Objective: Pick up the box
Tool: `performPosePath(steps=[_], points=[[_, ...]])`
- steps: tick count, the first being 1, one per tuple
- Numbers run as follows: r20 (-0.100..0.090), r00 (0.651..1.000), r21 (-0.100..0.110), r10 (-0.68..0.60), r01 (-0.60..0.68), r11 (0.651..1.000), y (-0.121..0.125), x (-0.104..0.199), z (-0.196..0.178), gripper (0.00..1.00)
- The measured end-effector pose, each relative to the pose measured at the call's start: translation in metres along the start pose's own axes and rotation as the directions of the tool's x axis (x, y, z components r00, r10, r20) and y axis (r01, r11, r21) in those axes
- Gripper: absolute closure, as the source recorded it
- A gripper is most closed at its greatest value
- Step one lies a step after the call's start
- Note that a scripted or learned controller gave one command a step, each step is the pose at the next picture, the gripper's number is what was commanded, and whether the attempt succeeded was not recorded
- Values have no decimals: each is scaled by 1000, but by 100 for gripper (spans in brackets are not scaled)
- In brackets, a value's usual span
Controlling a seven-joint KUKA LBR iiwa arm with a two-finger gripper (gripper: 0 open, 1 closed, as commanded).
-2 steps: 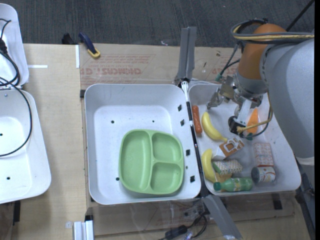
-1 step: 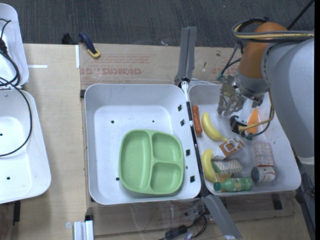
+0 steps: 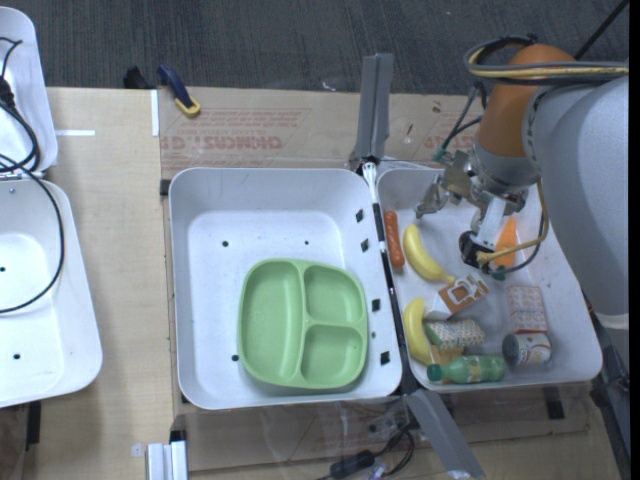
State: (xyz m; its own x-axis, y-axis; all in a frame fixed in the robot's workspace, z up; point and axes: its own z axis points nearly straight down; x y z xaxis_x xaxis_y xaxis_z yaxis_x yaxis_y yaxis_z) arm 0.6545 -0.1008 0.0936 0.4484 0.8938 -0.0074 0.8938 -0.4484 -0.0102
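From above, the grey arm's gripper (image 3: 441, 196) hangs over the far end of the right white bin (image 3: 572, 268). From this angle I cannot tell whether it is open or closed. The small orange-and-white cardboard box (image 3: 465, 293) lies mid-bin, nearer the camera and apart from the gripper, just beside a yellow banana (image 3: 425, 256). A green plastic bottle (image 3: 467, 370) lies along the near wall. The left white bin (image 3: 200, 268) holds a green divided plastic plate (image 3: 303, 323).
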Motion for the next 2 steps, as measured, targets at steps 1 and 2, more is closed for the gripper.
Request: performPosePath(steps=[1, 2], points=[[-5, 991, -2, 137, -137, 991, -50, -75, 7, 0], [-5, 929, 1, 370, -370, 929, -120, -71, -36, 0]])
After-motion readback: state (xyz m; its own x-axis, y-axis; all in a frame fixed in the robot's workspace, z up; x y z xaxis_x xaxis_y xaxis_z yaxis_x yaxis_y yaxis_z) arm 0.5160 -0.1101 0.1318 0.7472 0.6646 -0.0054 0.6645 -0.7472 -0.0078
